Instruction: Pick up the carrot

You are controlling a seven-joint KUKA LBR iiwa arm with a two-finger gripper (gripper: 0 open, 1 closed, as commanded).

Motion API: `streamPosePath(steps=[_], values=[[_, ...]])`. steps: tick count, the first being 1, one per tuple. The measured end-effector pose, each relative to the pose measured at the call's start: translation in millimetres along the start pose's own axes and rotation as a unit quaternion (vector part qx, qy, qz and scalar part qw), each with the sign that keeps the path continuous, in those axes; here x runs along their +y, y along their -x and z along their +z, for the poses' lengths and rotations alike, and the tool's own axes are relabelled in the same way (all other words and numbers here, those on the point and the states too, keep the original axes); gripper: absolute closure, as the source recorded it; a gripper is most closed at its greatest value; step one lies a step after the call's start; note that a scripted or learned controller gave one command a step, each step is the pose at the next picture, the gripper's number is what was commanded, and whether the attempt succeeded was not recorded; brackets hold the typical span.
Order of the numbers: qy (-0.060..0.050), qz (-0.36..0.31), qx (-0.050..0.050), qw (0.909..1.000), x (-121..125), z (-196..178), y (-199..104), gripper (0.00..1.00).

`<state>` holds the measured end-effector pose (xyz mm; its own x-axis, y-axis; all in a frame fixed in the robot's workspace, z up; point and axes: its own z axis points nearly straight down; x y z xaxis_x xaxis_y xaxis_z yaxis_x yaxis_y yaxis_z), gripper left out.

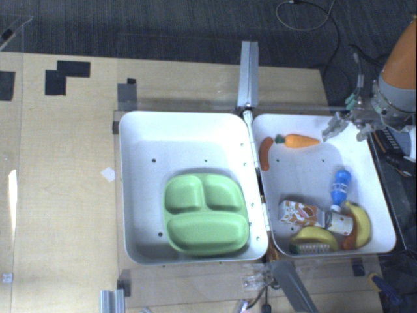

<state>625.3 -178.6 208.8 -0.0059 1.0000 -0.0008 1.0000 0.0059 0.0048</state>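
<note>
Dark carpet [163, 12], pale wooden bench [58, 175] — cable [313, 12]

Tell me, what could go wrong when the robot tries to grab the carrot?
1. The carrot lies close to the right bin's far wall, so the pincer might bump the wall.
2. A sausage sits just beside the carrot's green end; the pincer could nudge or catch that instead.
3. The carrot looks smooth and round, so it may slip out.

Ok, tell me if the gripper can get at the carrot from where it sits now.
Probably yes. The carrot lies alone near the far wall of the right bin, with bare floor around it. The gripper hangs just to its right, above the bin's rim, with nothing between them; the sausage lies apart on the other side.
</note>
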Motion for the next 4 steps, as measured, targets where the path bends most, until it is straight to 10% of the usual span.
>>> streamPosePath(steps=[1,2,3,4], values=[[0.000,-0.070,0.000,0.9976,45,107,-70,0.00],[0.001,-0.070,0.000,0.9975,-61,-38,-62,0.00],[-0.001,0.073,0.000,0.9974,-119,62,-73,0.00],[0.006,-0.076,-0.002,0.9971,-133,118,-37,0.00]])
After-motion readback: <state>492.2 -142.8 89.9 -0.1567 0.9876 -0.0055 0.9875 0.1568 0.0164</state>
